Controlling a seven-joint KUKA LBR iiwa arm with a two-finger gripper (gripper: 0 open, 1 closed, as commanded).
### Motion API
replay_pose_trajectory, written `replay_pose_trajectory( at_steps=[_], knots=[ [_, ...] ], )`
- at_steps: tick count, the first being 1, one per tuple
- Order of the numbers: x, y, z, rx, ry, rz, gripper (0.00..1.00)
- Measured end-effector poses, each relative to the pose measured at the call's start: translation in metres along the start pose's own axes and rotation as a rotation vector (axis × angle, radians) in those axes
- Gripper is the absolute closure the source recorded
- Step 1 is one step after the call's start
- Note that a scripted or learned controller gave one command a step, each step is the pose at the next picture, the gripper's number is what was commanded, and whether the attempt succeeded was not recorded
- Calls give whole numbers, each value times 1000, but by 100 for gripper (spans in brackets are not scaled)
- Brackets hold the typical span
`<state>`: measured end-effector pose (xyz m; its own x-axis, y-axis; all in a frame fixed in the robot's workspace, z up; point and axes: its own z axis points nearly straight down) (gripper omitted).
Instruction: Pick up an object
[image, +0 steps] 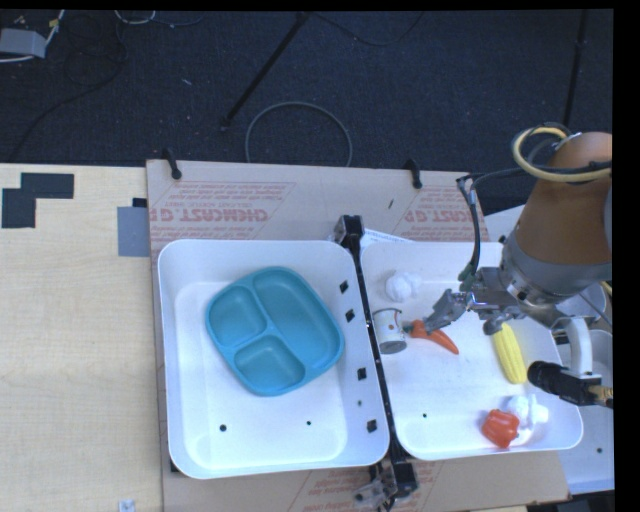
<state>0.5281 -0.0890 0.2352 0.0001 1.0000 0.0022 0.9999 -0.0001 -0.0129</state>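
My gripper (436, 318) reaches in from the right over the right bin (440, 440), low above its middle. Its tip is right at the upper end of an orange carrot (441, 341) that lies on the bin floor. Just left of the carrot, by the divider, is a small grey and white cup (388, 331). A white lumpy object (400, 287) sits a little further back. To the right of the carrot, a yellow corn cob (509, 353) lies under the wrist. An orange and white object (507, 424) rests in the near right corner.
The left bin (190, 420) holds a blue divided plate (272, 329). A black clamp bar (366, 340) runs between the two bins. The grey and orange arm (562, 225) and its cables stand over the right bin's right side.
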Motion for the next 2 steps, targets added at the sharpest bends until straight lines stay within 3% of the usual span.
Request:
replay_pose_trajectory(
  at_steps=[1, 2],
  knots=[
    [0, 2, -4, -9, -1, -1, 0],
    [1, 1, 40, -4, -1, -1, 0]
  ],
)
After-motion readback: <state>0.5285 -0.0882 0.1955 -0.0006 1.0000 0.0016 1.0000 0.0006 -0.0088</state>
